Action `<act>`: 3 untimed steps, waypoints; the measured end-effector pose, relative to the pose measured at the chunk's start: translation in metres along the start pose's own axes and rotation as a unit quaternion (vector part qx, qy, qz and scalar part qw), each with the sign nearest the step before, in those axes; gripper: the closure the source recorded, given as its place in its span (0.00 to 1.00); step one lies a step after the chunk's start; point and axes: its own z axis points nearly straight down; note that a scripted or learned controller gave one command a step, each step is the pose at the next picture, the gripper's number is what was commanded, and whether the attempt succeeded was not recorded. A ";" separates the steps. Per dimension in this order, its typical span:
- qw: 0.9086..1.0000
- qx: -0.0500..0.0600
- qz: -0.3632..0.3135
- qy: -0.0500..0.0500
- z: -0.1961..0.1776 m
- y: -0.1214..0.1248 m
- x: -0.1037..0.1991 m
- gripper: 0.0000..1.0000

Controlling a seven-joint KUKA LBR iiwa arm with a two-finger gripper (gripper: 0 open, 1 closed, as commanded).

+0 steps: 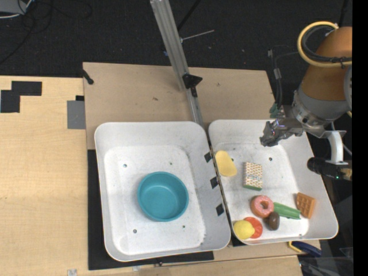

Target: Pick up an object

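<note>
The dark two-finger pincer (275, 134) hung over the far, bare part of the shallow white right-hand bin (323, 203), near its back rim, and whether it stood wide or narrow could not be told, since it showed as one dark clump with nothing visibly held in it. Every thing it might take lay nearer the camera than the pincer. Closest to it, toward the camera, was the pale speckled rectangular block (252, 175), with the soft yellow rounded piece (225, 164) beside that block, against the bin's left wall. Farther on from the pincer came the pink ring doughnut (262, 205), the green stick-shaped piece (287, 211) touching it, the small dark brown lump (272, 221), the orange waffle-like square (305, 204) toward the right rim, and the red and yellow round fruit (248, 227) at the front corner.

The likely trouble, in my judgement, was crowding. A descent into the doughnut cluster could have closed on two things at once, or nudged one aside and come away with neither. The yellow piece sat so close to the wall that a finger might have struck the rim. A straight drop from where the pincer hung would have met only bare bin floor (a wasted try). The teal round bowl (163, 196) in the left white bin (109, 154), well apart from the pincer, looked too broad to grip except by its edge.
</note>
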 end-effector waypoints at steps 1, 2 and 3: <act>1.000 0.001 -0.002 0.001 0.009 -0.006 0.047 1.00; 1.000 0.000 -0.002 0.000 0.000 -0.004 0.099 1.00; 1.000 0.001 -0.002 0.000 0.014 0.001 0.148 1.00</act>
